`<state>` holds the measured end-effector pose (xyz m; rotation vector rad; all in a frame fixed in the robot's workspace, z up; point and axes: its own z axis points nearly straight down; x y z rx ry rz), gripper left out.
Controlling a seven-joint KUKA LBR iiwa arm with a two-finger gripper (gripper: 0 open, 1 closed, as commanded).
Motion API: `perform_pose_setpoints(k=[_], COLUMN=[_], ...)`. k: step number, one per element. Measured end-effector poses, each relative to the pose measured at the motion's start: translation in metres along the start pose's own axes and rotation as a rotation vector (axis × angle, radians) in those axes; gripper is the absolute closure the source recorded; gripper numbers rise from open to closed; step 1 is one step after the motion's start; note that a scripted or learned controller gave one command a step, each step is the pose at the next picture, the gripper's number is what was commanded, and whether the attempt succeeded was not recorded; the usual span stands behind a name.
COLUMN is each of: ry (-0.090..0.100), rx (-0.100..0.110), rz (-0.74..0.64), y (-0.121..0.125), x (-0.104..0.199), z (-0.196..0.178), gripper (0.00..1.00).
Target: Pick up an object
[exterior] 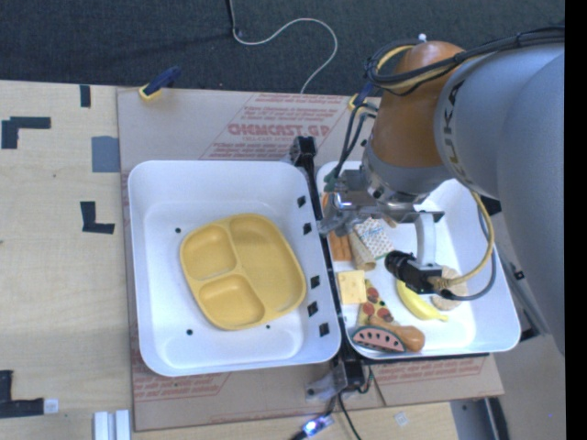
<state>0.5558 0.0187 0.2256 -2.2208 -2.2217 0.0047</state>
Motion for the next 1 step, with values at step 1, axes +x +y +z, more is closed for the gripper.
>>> perform_pose_setpoints(k=[1], ry=[0.002], rx=[0.0], rz=[-0.001], y=[-0.0054], x=[0.0034], z=[-0.0077], gripper=[1.0])
